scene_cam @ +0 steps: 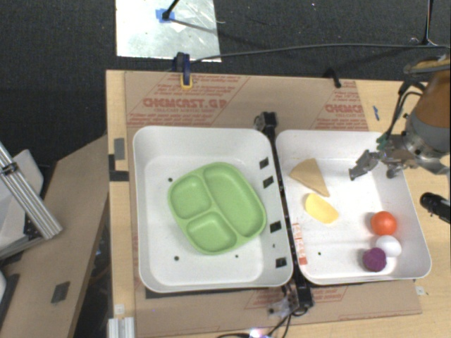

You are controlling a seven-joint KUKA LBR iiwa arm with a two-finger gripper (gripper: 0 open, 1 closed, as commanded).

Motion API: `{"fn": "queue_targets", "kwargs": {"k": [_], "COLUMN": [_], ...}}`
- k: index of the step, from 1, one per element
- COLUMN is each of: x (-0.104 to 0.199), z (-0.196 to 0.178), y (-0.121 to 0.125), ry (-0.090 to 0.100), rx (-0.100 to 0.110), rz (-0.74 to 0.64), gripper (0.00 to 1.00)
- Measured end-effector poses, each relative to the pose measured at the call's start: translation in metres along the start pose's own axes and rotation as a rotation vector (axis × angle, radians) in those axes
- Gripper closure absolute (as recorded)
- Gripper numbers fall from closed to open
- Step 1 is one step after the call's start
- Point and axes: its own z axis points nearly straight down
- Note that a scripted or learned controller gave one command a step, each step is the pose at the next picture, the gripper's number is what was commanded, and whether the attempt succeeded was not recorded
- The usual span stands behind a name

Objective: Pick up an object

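Observation:
The right bin [338,141] holds a tan wedge [311,177], a yellow piece [321,208], an orange ball [383,222], a white ball [388,246] and a purple ball [374,260]. My gripper [377,164] hangs over the bin's far right part, to the right of the tan wedge and above the orange ball. Its fingers [361,167] are spread apart, open, with nothing between them.
The left bin [151,162] holds a green divided plate [215,207]. A black clip strip [276,196] joins the two bins. The arm's grey wrist with its orange band [431,118] comes in from the right. A metal frame [25,196] stands at the left.

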Motion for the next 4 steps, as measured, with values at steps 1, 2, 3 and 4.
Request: {"fn": "queue_targets", "kwargs": {"k": [1, 2, 3, 4], "x": [0.0, 0.01, 0.006, 0.006], "z": [-0.006, 0.042, 0.085, 0.111], "y": [0.003, 0.001, 0.001, 0.002], "ry": [-0.002, -0.001, -0.002, -0.002], "rx": [-0.011, -0.008, -0.009, -0.01], "rz": [-0.003, -0.003, -0.001, -0.001], "gripper": [0.0, 0.0, 0.0, 0.0]}}
